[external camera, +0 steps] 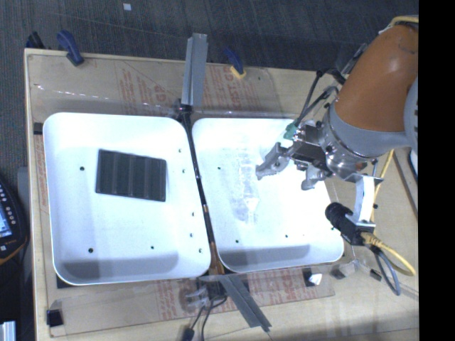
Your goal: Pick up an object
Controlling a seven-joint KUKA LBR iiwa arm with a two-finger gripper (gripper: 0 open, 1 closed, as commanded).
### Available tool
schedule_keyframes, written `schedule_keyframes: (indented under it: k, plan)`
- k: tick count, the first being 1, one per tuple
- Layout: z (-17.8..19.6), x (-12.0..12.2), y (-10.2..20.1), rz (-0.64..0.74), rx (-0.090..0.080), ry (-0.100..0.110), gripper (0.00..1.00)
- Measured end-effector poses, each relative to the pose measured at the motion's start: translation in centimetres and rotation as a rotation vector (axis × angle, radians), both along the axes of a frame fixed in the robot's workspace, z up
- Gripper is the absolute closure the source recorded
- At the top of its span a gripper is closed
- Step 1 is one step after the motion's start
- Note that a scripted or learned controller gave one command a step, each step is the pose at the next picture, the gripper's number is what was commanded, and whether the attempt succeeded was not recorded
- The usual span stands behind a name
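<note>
The claw [290, 169] hangs over the right bin [213, 190], its 2 fingers spread apart with nothing between them. One finger points toward the bin's middle, the other sits closer to the wrist.

Just beyond the claw's far fingertip, toward the bin's centre, lies a clear plastic object [243, 183], hard to make out because it is see-through against the white floor; its exact outline cannot be told. It looks like the nearest candidate for a pick. Well away from the claw, across the divider, a dark ribbed rectangular pad [131, 175] lies flat in the left bin [64, 133].

Risks, as a judgement:
1. The clear object is offset from the gap between the fingers, so a straight descent would likely close on air or clip only its edge.
2. If it is thin film or a wrapper, it may crumple or slip out as the fingers close.
3. It lies low on the bin floor, so the fingertips could strike the floor before getting under it.
4. The flat pad offers little for 2 fingers to pinch, and reaching it means crossing the rims between the bins on the tabletop [106, 77].
</note>
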State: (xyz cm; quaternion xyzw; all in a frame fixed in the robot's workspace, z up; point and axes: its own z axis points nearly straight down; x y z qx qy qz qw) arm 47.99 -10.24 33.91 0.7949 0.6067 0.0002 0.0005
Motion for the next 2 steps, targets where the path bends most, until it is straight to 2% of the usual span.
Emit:
schedule_keyframes:
  k: [1,2]
  plan:
    - [-1.6,-0.3,-4.4,-0.243,0.001,0.007,0.00]
    - [-10.5,-0.3,-1.9,-0.716,0.001,0.007,0.00]
